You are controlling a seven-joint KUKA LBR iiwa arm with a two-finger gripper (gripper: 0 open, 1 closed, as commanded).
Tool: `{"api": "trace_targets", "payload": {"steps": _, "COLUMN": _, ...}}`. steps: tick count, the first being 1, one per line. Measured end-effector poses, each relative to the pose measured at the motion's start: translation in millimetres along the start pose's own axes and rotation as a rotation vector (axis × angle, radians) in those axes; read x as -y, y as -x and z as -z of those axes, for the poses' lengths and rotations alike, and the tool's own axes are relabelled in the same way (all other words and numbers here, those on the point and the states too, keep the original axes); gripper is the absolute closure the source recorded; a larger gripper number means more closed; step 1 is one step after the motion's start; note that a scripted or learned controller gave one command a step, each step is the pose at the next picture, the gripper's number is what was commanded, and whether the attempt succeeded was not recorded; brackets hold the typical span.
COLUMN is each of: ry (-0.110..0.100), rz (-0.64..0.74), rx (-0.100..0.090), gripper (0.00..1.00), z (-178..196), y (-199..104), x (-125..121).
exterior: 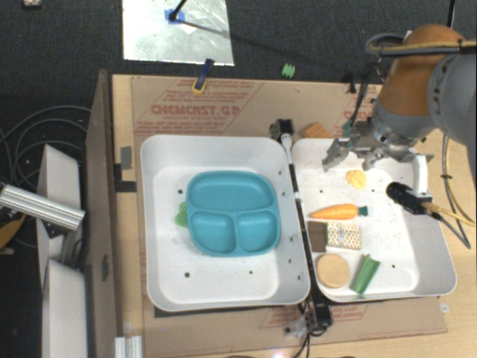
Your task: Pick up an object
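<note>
**Gripper poised over the right bin's far end**

Nearest, in the right bin point(440, 274), lie a green stick point(365, 274), a tan disc point(333, 269) and a patterned block point(343, 236), bunched as loose pick candidates. Beyond them is a carrot point(335, 212), then a yellow piece point(357, 178). Just above it hangs the gripper point(351, 157), jaws spread and empty, probably lining up on that piece. The left bin point(160, 274) holds a blue tray point(232, 212), which hides most of something green point(181, 215).
</note>
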State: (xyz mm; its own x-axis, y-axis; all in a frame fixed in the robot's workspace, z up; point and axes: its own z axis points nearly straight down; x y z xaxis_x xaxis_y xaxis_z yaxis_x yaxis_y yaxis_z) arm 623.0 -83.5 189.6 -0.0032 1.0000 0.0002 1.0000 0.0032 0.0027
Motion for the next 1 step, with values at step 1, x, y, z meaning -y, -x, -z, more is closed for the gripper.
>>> {"api": "trace_targets", "payload": {"steps": 1, "ry": -0.008, "rz": -0.007, "rx": 0.001, "gripper": 0.0, "z": -101.0, "y": 60.7, "x": 26.2}}
